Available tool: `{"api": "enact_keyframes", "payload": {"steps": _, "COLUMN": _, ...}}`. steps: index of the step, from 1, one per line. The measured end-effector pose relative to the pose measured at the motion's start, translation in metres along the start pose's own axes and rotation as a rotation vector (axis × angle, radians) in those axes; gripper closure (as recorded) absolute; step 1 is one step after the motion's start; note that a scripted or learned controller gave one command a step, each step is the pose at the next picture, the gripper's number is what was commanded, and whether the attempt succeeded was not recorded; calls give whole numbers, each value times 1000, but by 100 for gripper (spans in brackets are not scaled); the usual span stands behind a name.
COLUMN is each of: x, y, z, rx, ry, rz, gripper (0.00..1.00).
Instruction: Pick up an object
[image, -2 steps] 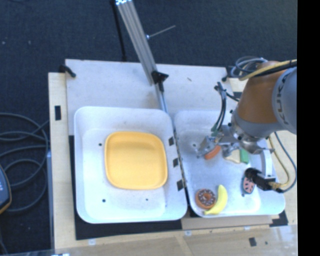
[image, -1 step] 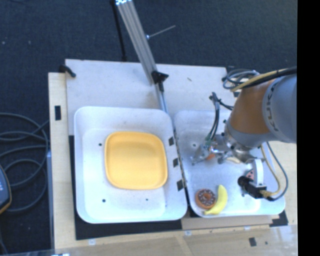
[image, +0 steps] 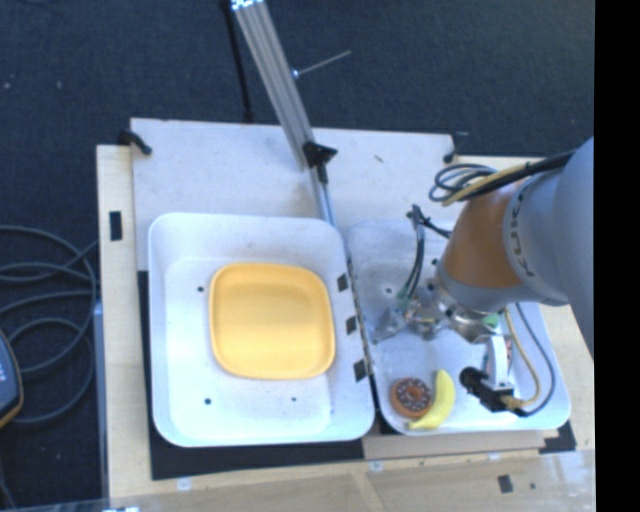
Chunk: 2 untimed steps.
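Observation:
A yellow square plate (image: 271, 320) lies flat in the middle of the left bin (image: 180, 250). In the right bin (image: 375, 250), near the front edge, a small brown ring-shaped object (image: 410, 397) rests against a yellow banana (image: 439, 400). My gripper (image: 402, 321) hangs low over the right bin's left half, close to the wall between the bins and a short way behind the ring and the banana. Nothing shows between its fingers.
The arm's grey body and orange band (image: 482, 243) cover the right bin's right half, with cables looping down to a black connector (image: 480, 387) beside the banana. A slanted metal pole (image: 283, 85) rises behind the bins. Loose cables lie on the floor at left.

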<state>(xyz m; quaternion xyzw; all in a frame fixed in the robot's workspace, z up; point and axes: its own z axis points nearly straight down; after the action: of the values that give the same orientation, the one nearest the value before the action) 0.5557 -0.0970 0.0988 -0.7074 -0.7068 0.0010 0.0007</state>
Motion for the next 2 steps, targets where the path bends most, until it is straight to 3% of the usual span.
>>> {"api": "enact_keyframes", "payload": {"steps": 1, "x": 0, "y": 1, "z": -13, "rx": -5, "ry": 1, "rz": 1, "gripper": 100}}
{"api": "enact_keyframes", "payload": {"steps": 2, "x": -4, "y": -1, "z": -74, "rx": -9, "ry": 0, "rz": 0, "gripper": 100}}
